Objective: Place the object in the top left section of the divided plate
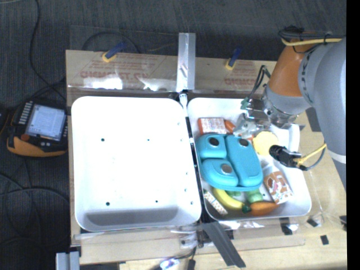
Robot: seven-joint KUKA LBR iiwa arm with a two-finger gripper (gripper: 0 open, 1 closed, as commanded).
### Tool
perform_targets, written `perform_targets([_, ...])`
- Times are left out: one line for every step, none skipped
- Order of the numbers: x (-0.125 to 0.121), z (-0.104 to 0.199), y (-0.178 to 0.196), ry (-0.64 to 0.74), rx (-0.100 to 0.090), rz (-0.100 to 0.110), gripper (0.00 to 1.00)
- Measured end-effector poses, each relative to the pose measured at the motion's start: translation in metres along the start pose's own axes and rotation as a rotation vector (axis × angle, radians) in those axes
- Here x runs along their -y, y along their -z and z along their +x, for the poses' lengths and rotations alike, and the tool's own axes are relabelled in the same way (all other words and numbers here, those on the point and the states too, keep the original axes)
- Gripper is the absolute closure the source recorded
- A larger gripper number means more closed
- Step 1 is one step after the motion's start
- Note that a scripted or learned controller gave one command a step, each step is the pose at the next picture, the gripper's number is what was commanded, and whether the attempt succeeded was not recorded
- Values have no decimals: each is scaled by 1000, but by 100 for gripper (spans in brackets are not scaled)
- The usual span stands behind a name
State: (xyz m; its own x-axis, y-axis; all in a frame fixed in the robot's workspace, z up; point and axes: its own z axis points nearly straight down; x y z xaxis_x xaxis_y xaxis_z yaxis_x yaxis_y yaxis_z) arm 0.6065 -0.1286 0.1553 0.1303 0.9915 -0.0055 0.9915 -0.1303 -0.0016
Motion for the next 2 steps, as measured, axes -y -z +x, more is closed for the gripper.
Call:
perform_targets([-69,-58,18,-156,0,1,100])
perform_targets([-60,-62,-22,148,3,-27,100])
